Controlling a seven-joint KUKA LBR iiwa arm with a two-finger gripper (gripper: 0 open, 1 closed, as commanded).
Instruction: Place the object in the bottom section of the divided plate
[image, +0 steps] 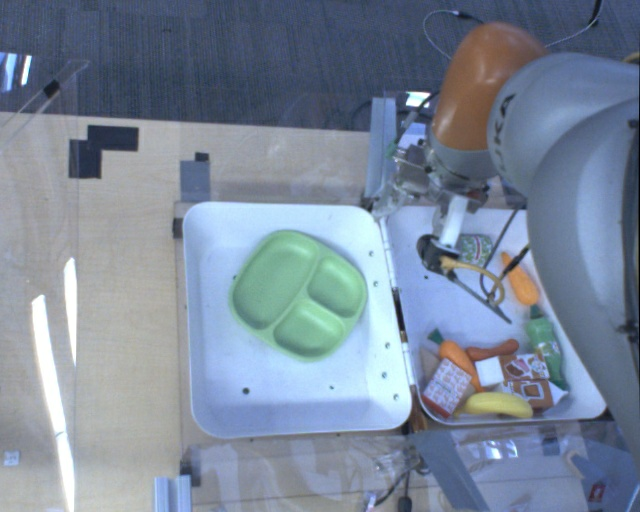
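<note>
The pincer (410, 185) hung over the upper left corner of the right bin (420, 305), close to the wall shared with the left bin (220, 385). Whether it was released or clenched could not be told, and nothing was seen grasped in it. Just beside it, toward the view's lower right, lay a can (472, 247). Being the nearest item, this was judged the likeliest thing to be placed, though the task does not name one. The can appeared to lie on its side with its long axis roughly across the view. Farther off in the same bin were a carrot (521, 287), a bottle (543, 342) and a banana (500, 405) among other small goods. The plate (268, 282) sat mid-way in the left bin on the table (110, 320), empty. Its bottom section (312, 330) lay to the view's lower left of the pincer, across the dividing wall. Any carry would therefore run leftward and toward the view's lower edge.
</note>
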